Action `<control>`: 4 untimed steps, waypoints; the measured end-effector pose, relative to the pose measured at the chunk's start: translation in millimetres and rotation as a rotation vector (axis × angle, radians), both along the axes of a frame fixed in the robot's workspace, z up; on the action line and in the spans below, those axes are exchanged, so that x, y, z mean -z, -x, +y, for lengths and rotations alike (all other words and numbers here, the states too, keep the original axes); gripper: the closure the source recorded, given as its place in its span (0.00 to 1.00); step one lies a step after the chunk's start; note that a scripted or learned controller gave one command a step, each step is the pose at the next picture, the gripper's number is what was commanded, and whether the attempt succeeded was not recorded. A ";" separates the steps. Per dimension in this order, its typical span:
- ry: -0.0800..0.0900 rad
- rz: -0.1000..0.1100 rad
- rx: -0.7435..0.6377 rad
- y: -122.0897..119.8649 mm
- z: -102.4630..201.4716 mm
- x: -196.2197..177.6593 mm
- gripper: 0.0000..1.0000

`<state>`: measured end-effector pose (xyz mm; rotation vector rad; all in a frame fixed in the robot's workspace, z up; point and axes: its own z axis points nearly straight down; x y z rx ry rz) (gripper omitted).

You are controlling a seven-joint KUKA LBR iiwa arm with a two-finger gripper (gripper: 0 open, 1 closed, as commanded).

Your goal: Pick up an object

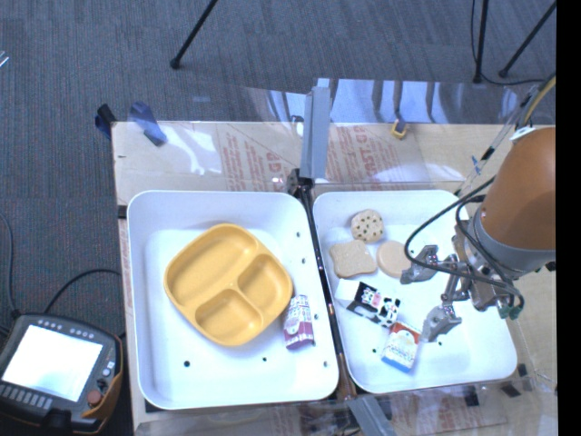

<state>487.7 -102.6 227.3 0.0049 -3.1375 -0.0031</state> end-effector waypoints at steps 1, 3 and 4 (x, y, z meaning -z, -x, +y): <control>0.002 -0.013 0.063 -3.5 -15.0 112.0 0.00; 0.017 -0.027 -0.232 -59.3 -3.8 123.0 1.00; 0.000 -0.008 -0.428 -46.8 55.2 38.9 1.00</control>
